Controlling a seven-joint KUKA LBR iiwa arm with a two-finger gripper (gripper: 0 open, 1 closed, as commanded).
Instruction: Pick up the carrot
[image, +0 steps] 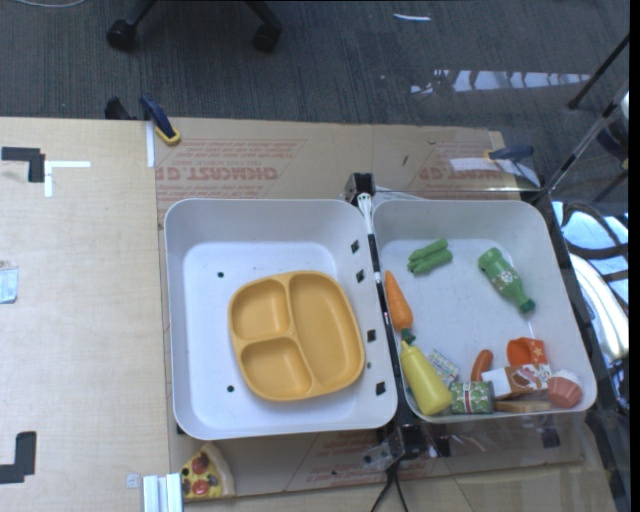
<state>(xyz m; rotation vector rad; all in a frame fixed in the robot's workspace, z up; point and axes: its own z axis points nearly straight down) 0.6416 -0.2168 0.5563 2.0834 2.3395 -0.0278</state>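
I can't tell how the jaws stand. The carrot (397, 301) lies in the right bin (560, 262), tight along its left wall, just above the yellow bottle (423, 376). I'd come straight down, fingers closing across its width, clear of the wall.

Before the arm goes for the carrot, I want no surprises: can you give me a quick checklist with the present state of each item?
1. Carrot in view, in the right bin: ok.
2. Top of carrot uncovered: ok.
3. Room on its left: not ok, it lies along the bin's left wall.
4. Room at its lower end: not ok, yellow bottle sits close below.
5. Green bottle and green beans apart from it: ok.
6. Gripper state: cannot tell.
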